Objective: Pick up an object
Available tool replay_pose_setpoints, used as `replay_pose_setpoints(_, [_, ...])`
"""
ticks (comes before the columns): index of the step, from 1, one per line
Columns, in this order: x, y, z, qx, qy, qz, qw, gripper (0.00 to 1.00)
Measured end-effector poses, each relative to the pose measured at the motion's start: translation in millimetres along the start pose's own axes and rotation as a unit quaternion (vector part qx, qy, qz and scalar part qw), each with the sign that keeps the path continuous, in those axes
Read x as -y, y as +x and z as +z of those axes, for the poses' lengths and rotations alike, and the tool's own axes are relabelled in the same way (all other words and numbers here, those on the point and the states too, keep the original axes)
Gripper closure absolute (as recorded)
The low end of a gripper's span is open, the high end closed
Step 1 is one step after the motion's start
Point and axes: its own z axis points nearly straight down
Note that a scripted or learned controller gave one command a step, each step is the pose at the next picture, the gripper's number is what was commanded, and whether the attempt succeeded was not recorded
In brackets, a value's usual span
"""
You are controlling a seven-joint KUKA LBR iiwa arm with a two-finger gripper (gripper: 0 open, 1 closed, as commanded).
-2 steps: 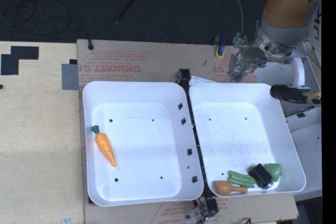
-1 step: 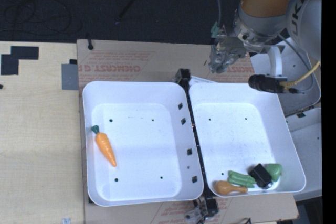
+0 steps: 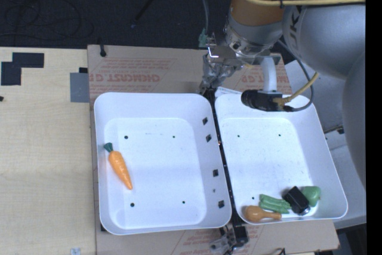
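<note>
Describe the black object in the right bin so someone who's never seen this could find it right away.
Start at the right bin and go to its near right corner, where a few small items lie together. The black object is a small dark block between the green pieces, right of the tan pear-shaped toy. It is the one black item there.

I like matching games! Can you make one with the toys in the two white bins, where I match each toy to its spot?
Things:
1. toy carrot
2. black block
3. tan toy pear
4. gripper

Places:
A. right bin, bottom edge
B. above the far end of the wall between the bins
C. left bin, left side
D. right bin, lying on the green toys

Pairs: 1-C, 2-D, 3-A, 4-B
</note>
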Motion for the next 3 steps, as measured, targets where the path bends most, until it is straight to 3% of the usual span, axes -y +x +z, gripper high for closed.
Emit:
replay_pose_setpoints(1, [0.3, -61.5, 13.6, 0.002, 0.0, 0.006, 1.0, 1.0])
replay_pose_setpoints(2, [-0.6, 3.9, -10.4, 0.0, -0.003, 0.001, 1.0, 1.0])
replay_pose_setpoints(3, [-0.2, -24.1, -140.7, 0.001, -0.009, 0.004, 1.0, 1.0])
